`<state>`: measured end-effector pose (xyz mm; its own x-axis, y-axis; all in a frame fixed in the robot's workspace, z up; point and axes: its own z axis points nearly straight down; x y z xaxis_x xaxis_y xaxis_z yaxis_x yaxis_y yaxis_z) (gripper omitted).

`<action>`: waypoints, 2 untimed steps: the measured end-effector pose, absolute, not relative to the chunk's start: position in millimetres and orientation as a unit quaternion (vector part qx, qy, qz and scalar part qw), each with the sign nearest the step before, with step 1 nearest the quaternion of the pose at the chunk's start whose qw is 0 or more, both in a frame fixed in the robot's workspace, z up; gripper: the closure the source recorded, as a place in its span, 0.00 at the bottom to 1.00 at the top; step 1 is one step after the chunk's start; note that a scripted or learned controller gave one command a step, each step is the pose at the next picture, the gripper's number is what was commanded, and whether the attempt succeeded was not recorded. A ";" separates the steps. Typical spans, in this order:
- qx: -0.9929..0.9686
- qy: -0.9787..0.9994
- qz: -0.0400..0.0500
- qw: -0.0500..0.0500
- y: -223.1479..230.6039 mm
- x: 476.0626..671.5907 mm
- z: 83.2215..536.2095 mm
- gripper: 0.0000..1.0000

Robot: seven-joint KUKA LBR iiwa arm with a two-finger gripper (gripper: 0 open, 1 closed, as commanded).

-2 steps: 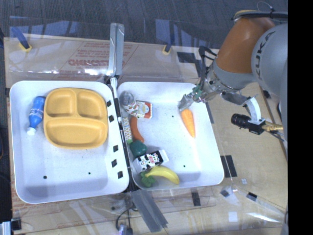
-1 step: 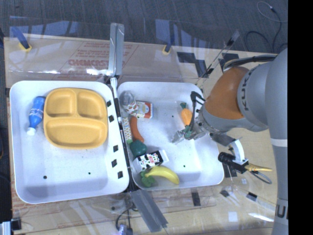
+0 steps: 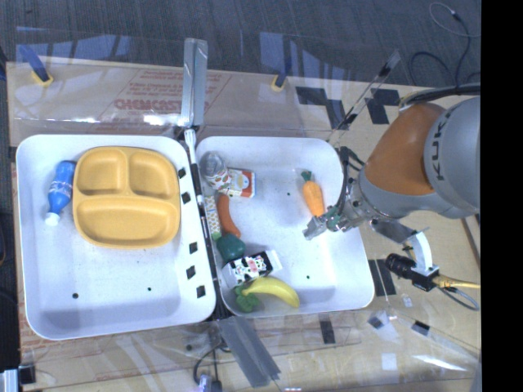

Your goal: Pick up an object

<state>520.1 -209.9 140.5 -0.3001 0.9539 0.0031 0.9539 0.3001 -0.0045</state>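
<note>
The right bin (image 3: pixel 327 288) holds an orange carrot (image 3: pixel 313 196) with a green top near its right wall. A yellow banana (image 3: pixel 272 291) lies at the front. Along the left wall are a brown sausage (image 3: pixel 226 215), a dark green vegetable (image 3: pixel 230 247), a black-and-white carton (image 3: pixel 252 265), an orange-and-white carton (image 3: pixel 239 183) and a clear cup (image 3: pixel 213 167). My gripper (image 3: pixel 320 225) hangs low over the bin's right side, just below the carrot's tip. I see nothing held in it.
The left bin (image 3: pixel 49 300) carries a yellow divided plate (image 3: pixel 127 195) and a blue bottle (image 3: pixel 60 188) by its left wall. A small green item (image 3: pixel 247 300) sits beside the banana. Bare white floor lies in the middle of the right bin.
</note>
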 end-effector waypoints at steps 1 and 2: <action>-0.565 -0.825 0.001 0.001 -211.2 509.3 269.9 1.00; -0.594 -0.805 0.001 0.004 -181.6 477.1 88.3 1.00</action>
<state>477.1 -181.6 88.3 -0.2950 0.9555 0.0051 0.9555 0.2951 -0.0051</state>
